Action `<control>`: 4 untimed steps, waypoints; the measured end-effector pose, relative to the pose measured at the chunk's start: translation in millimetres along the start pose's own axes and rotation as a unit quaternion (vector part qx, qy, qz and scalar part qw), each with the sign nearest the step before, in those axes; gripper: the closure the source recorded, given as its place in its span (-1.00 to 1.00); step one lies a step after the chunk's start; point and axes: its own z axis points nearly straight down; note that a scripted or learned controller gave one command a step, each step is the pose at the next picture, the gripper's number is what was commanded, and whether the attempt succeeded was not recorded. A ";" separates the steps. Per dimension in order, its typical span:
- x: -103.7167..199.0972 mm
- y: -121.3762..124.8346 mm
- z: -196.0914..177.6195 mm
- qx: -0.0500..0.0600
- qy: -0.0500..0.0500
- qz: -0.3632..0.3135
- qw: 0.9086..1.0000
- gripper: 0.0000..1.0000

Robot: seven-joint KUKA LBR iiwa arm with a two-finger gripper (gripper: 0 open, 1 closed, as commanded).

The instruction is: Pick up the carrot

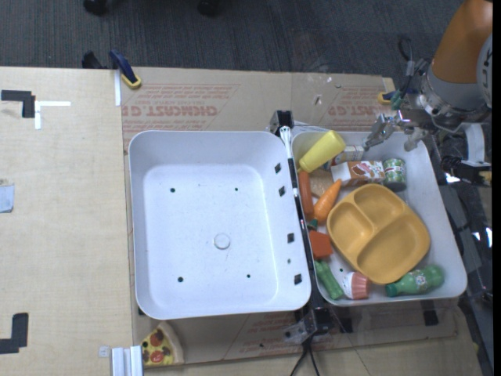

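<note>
Your main risk is the crowding around the carrot (326, 200). It lies tilted in the right bin (448, 233) near that bin's left wall, its lower end toward the wall and its upper end pointing at the far right. The rim of the yellow divided plate (379, 233) touches or overlaps it on one side, a second orange piece (305, 194) runs along the wall just beside it, and the yellow bottle (321, 150) sits close above. A descent that drifts could land a finger on the plate rim and tip it, or close on the wrong orange item.

The gripper (397, 126) hovers over the far right corner of the same bin, above the small green-capped jar (381, 170). You can see its two fingers spread apart with nothing between them, so count it as open and empty. The carrot lies well apart from it, toward the bin's left wall and nearer the front, with the jar in between.
</note>
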 end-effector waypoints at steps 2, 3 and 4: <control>54.3 -51.8 90.7 -0.020 -0.004 0.023 1.000 -1.00; 60.4 -78.0 104.1 -0.005 0.001 0.229 0.973 -1.00; 65.5 -96.8 100.4 -0.013 0.001 0.283 0.959 -1.00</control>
